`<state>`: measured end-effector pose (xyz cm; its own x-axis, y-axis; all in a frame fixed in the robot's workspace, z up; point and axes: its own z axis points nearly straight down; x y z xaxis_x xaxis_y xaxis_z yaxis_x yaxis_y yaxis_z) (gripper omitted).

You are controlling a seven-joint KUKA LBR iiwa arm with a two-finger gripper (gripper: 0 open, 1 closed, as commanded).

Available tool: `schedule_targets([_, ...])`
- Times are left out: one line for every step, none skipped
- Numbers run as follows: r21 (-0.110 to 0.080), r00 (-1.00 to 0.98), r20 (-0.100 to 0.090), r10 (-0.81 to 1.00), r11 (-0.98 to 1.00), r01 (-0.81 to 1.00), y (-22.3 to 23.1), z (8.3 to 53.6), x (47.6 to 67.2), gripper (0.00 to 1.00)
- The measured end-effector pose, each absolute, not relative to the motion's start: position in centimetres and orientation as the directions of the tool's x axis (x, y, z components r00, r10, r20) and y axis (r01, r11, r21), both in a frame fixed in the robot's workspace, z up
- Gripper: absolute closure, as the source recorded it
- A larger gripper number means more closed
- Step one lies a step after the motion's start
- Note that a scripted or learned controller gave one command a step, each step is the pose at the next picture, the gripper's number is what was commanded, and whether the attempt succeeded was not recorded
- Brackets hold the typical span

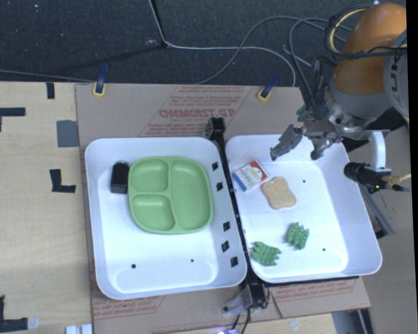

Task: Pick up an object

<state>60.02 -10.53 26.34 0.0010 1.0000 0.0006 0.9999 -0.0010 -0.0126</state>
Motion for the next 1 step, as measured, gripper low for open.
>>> schedule_targets([-0.002, -0.001, -0.001, 1.0, 0.001, 1.0, -10.53, 26.96, 60.21, 0.0])
